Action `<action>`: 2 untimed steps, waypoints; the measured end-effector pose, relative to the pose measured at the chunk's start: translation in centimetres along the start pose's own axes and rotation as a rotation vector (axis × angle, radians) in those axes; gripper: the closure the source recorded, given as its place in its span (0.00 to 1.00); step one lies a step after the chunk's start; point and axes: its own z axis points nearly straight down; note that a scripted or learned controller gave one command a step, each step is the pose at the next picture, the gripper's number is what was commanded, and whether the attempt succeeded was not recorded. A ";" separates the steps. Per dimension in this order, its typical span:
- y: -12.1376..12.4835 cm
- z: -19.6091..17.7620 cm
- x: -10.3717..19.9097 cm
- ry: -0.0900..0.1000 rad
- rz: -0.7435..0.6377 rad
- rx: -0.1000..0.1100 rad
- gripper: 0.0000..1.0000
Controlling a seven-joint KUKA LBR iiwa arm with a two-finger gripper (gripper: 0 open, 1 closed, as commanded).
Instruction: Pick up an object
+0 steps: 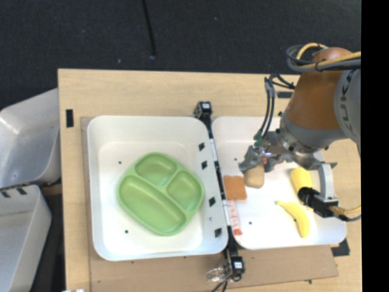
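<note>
- Tool state: the grey two-finger gripper [255, 163] hangs low in the right-hand shallow white bin [267, 239]; a small tan, rounded lump [254, 177] sits directly beneath it, but whether the jaws are spread or closed on it cannot be told from this angle
- Task item location: the tan lump lies in the right bin, near the divider, just beside a flat orange-brown rectangular piece [234, 187]
- Handling judgement: the lump looks light and probably soft, likely foam or plastic play food; a grip across its narrow middle should serve, with moderate squeeze to avoid it popping out
- Alternatives: two yellow banana-shaped pieces, one upper [300, 179] and one lower [296, 217], lie further right; their curved, smooth skins look prone to slipping unless taken across the mid-body
- The flat rectangular piece offers little height for the jaws and seems the poorest candidate
- Left-hand shallow white bin [103, 236]: contains one green moulded plastic tray [160, 193] with three compartments, lying flat, nothing visible in them
</note>
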 end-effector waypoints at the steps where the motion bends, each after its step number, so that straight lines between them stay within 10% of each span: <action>1: 1.5 0.9 5.7 0.000 0.001 0.003 1.00; 2: 2.7 1.6 10.7 -0.001 0.002 0.003 1.00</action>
